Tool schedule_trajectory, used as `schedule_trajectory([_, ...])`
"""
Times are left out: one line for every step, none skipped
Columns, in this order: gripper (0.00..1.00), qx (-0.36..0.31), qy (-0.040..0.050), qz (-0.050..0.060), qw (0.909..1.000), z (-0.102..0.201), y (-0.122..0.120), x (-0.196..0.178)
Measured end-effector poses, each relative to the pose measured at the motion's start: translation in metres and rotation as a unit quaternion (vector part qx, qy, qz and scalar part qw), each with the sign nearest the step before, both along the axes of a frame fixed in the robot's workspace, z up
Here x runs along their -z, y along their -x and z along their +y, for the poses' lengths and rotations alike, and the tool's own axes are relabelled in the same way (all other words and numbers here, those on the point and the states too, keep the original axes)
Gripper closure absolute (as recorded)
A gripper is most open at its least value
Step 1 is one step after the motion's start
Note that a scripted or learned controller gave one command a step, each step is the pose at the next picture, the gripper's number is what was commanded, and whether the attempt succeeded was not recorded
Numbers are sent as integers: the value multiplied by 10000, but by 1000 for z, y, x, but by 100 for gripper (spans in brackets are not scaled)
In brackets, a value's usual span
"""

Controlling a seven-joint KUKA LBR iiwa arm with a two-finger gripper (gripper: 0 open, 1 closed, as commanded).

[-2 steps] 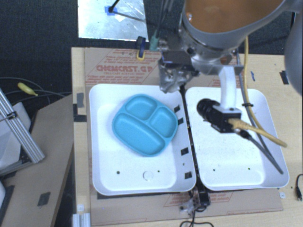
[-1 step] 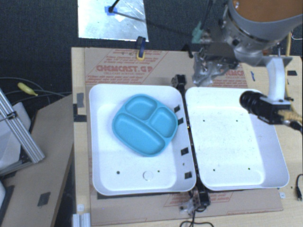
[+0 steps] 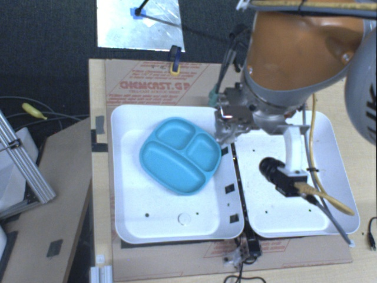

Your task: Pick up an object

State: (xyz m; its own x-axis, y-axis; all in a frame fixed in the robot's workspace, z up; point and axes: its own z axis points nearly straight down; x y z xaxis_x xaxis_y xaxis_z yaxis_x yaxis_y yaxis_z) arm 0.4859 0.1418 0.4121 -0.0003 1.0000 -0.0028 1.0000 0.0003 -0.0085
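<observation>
**Hovering at the plate's upper right rim, with no grasp to see**

Looking down at the middle of the frame, you find the blue divided plate lying flat in the left bin, tilted so its three compartments face up and its long side runs from upper right to lower left. It is the one loose thing in the bins that could be picked, so it is likely your target.

The arm comes in from the upper right and bulks over the top of the right bin. Its pincer sits low at the wall between the two bins, just beside the plate's upper right edge. That placement makes sense if the program means to catch the thin rim, since a flat plate offers nothing else to pinch. Whether the pincer is spread or pressed together you cannot tell; the metal parts blur together there, and nothing blue shows between them. Treat the plate as not held.

A black fitting with a yellowish hose hangs over the right bin, belonging to the arm rather than lying loose.

Behind the bins, the cardboard sheet covers the surface. Expect the rim to slip: the plate is shallow and smooth.
</observation>
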Motion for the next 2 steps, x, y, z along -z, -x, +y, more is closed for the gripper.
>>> schedule_trajectory([100,20,-19,-83,10000,-49,-1,-57])
schedule_trajectory([100,-30,-22,-54,10000,-5,-1,-50])
